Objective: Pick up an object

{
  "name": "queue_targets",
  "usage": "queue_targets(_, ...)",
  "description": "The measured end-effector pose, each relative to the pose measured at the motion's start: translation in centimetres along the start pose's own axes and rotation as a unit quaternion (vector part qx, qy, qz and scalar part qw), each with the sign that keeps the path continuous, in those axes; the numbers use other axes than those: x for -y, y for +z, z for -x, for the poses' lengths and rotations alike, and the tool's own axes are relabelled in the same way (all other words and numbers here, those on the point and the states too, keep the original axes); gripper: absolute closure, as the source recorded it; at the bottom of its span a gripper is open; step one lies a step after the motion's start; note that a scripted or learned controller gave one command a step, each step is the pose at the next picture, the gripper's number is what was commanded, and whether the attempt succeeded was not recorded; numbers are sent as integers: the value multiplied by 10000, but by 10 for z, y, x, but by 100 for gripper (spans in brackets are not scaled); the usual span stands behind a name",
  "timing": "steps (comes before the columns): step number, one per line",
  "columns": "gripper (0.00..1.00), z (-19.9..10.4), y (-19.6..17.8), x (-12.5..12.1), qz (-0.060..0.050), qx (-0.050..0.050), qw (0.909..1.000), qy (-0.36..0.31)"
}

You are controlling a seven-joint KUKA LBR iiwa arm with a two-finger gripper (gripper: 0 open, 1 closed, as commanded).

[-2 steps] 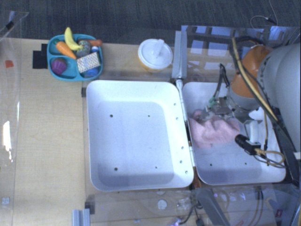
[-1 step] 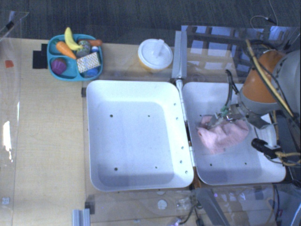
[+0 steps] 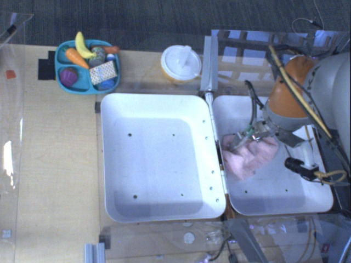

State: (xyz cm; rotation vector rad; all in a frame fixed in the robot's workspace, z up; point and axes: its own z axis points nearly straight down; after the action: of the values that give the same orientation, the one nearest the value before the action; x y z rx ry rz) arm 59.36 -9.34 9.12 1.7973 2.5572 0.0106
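The gripper [image 3: 245, 138] is sitting low in the right bin [image 3: 307, 201], its tips touching the upper edge of a pink cloth [image 3: 249, 156]; how its parts are set is too small and blurred to tell. The cloth is lying crumpled against the bin's left wall. The left bin [image 3: 156, 158] is lying alongside. A blue tray [image 3: 61, 64] of toy food and a lidded bowl [image 3: 181, 63] are resting on the bench beyond.

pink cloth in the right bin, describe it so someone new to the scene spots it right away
Of the two shallow white bins, look in the right-hand white bin, where the grey arm reaches in. The crumpled pale pink cloth lies near that bin's left wall, just under the end effector. It is the one soft, pink thing there.
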Motion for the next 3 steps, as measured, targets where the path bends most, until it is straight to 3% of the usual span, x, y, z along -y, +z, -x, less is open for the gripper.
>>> queue_targets(1, 100, 1, -13, -3, 43, 30, 10000, -2)
queue_targets(2, 0, 1, -13, -3, 42, 29, 10000, -3)
queue_targets(3, 0, 4, 0, -12, -5, -10, 9955, 950)
